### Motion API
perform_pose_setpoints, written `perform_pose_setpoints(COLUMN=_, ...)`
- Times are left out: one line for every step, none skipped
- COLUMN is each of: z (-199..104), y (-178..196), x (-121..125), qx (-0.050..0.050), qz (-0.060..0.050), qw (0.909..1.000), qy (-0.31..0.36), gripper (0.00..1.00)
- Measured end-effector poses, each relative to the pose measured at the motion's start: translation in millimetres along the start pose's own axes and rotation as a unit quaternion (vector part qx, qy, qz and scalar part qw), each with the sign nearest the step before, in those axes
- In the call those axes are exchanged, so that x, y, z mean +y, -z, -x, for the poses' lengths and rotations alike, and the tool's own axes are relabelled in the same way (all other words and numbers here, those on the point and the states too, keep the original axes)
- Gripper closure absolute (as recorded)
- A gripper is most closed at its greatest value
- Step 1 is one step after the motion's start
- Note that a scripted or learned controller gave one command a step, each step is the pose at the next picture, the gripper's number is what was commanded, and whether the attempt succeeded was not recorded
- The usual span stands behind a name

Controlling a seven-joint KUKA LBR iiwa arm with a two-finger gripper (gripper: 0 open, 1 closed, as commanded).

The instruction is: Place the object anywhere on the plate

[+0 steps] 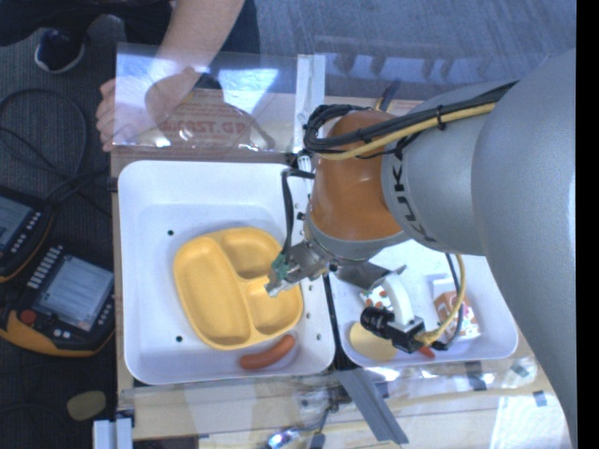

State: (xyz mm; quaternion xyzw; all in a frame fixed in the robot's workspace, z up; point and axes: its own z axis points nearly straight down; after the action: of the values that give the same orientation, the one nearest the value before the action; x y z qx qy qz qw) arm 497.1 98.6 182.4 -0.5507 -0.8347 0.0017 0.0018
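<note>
Camera view, left bin point(150, 195): shallow and white; it carries a yellow plate point(225, 293) with raised dividers forming compartments.
Camera view, plate: no object is seen resting in any compartment.
Camera view, sausage point(269, 352): an orange-red sausage-shaped object, which I take to be the task's thing, lies on the bin floor just beside the plate's near edge, touching or almost touching the rim, not on the plate.
Camera view, gripper point(284, 275): hangs over the plate's right-hand part, near the divider; the tips are small and blurred, so I cannot tell whether it is released or clenched, and nothing is clearly seen in it.
Camera view, arm point(374, 185): grey with an orange band, reaching in from the right across the wall between the bins.
Camera view, right bin point(501, 340): holds several small mixed items, too cluttered to name.
Camera view, person's hand point(150, 101): rests on a clear sheet beyond the bins.
Progress: judged not done; the sausage is off the plate.
Left to do: pick it up and set it in any compartment.
</note>
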Motion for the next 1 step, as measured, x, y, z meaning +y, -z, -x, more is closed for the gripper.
perform_pose_setpoints(z=-13.9, y=100.7, x=1.9, qx=-0.001, qz=0.001, qw=0.9916, qy=0.129, gripper=1.0)
